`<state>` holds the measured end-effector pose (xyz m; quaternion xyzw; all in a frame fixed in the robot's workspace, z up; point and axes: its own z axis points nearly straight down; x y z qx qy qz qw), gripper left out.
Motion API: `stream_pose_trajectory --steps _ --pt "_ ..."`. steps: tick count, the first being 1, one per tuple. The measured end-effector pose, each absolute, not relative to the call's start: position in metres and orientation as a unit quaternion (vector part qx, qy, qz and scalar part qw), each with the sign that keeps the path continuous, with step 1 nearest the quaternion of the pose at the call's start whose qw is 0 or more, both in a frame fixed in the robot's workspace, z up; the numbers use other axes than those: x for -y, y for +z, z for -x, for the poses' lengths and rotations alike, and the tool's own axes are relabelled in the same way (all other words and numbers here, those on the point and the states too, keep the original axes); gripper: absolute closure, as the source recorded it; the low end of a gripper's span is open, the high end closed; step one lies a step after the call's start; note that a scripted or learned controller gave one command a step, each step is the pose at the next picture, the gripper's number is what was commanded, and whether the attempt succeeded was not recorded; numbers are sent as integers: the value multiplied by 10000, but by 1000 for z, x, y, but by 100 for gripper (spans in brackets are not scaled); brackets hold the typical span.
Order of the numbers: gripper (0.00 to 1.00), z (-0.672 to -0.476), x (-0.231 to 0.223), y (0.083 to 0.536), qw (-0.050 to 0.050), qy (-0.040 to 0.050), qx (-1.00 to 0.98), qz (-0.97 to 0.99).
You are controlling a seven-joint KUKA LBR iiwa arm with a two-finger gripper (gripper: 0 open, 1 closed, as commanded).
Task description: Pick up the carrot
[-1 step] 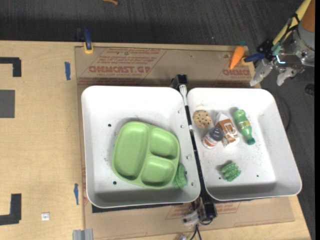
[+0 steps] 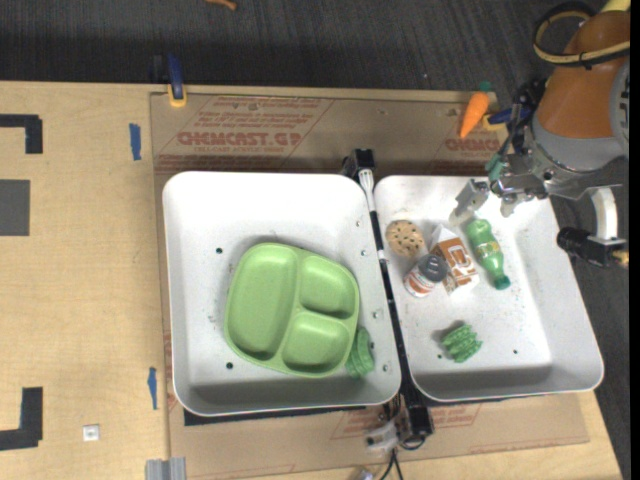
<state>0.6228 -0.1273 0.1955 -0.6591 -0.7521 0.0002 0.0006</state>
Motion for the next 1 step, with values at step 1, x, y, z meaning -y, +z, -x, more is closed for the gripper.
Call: stream_pose_trajectory --steps 1 --pt "0 -559 79 184 13 4 7132 7009"
